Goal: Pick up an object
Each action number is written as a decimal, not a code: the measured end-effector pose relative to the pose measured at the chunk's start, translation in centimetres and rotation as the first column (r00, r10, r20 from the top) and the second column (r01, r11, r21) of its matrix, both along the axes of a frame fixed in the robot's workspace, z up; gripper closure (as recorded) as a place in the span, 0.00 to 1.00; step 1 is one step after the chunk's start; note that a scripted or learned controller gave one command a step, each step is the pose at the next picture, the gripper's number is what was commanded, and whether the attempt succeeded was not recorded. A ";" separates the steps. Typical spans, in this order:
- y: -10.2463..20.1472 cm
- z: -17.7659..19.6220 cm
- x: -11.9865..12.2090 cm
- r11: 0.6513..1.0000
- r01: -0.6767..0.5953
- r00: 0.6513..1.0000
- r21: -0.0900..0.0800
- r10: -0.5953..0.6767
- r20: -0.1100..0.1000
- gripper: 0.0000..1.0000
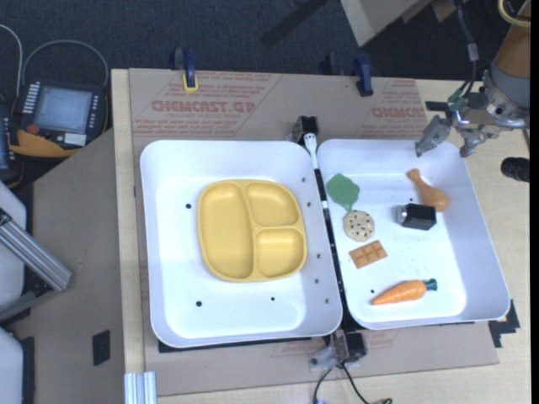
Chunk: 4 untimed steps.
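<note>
The right bin [472, 251] holds a green leaf-shaped piece [343, 189], a round cookie [358, 223], a brown cracker [367, 253], an orange carrot [402, 292], a small black block [418, 215] and a tan drumstick [428, 190]. My gripper [449, 140] hangs open above the right bin's far edge, up and right of the drumstick. Nothing is between its fingers [429, 135].
The left bin [168, 293] holds a yellow divided plate [250, 228]. Blue clamps [189, 67] sit at the far edge of the cardboard base. A pendant with a screen [59, 112] lies at the far left.
</note>
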State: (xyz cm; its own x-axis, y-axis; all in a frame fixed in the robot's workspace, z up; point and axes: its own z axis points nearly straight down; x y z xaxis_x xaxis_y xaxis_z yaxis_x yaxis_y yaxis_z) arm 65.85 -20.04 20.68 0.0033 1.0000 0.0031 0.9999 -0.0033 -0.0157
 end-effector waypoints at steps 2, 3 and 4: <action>0.4 -3.3 -0.1 1.000 -0.004 1.000 -0.002 0.004 0.011 0.00; -0.3 -8.7 0.5 1.000 -0.004 1.000 -0.002 0.004 0.010 0.00; -0.2 -12.5 0.5 1.000 -0.005 1.000 -0.002 0.005 0.011 0.00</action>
State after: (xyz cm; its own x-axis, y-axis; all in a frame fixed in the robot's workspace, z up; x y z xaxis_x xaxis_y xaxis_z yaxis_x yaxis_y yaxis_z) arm 66.32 -20.24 8.21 -0.0014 1.0000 0.0009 1.0000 0.0014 -0.0051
